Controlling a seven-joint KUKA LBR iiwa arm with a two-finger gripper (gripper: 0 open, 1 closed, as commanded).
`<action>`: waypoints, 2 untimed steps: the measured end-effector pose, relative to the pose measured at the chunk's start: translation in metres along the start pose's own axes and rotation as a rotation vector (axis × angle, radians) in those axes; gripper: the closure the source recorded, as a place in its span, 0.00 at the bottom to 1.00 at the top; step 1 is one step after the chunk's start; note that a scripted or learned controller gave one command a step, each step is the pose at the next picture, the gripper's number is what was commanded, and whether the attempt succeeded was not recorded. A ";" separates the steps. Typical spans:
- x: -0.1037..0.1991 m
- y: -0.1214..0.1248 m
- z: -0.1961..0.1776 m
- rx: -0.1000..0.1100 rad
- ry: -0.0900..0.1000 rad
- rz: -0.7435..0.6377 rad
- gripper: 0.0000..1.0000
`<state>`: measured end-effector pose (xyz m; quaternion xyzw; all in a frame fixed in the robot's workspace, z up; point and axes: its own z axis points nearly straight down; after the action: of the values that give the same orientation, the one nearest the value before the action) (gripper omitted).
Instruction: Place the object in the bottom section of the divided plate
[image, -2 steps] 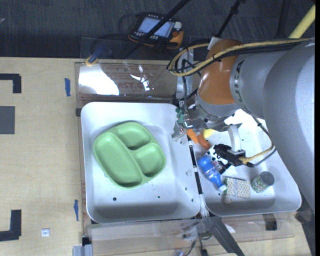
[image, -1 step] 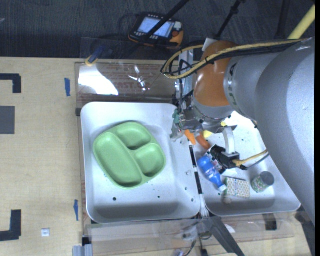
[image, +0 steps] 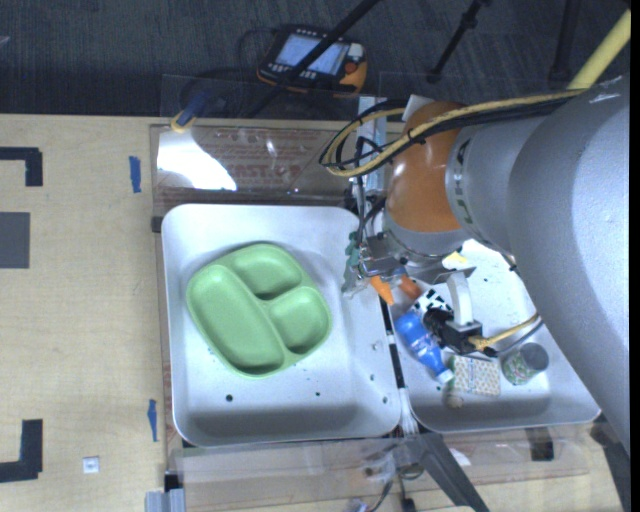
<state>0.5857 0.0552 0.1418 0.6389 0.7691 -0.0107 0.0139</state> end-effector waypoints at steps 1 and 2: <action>0.014 0.001 0.002 0.000 0.015 -0.017 0.00; -0.064 0.018 -0.041 0.001 0.034 0.055 0.00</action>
<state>0.6152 -0.0028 0.1850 0.6599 0.7514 0.0003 0.0008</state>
